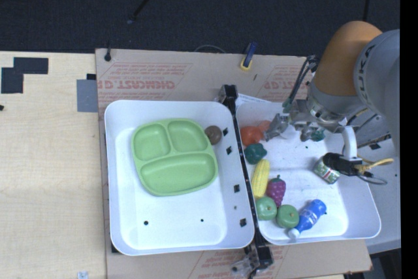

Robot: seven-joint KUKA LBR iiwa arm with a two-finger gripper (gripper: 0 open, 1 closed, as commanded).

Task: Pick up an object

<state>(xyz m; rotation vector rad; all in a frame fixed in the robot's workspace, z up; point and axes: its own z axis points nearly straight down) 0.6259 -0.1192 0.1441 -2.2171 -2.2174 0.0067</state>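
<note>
**Arm over the right bin, toys below**

While the grey arm [356, 72] with its orange band reaches in from the right, its pincer [292, 126] hangs over the far part of the right bin [366, 219]. Two metal prongs spread downward there, one near an orange toy [251, 134], the other near a small teal piece [317, 135]; whether the pincer is released or clenched cannot be told, and nothing is plainly seen between the prongs.

The things to pick lie in the right bin. A dark green toy [255, 153] sits just beside the orange one. Nearer the front, a yellow corn cob [260, 178] lies touching a purple bunch of grapes [277, 190]. Below them are a green apple [266, 208] and a second round green toy [287, 216], and a blue bottle [308, 215] lies tilted beside that. A small tin [326, 172] rests near the right wall.

In the left bin [124, 206], a green divided plate [174, 156] lies flat, with a brown ball [213, 134] at its far right corner. Both bins sit on cardboard [163, 78] on the tabletop [46, 173].
</note>
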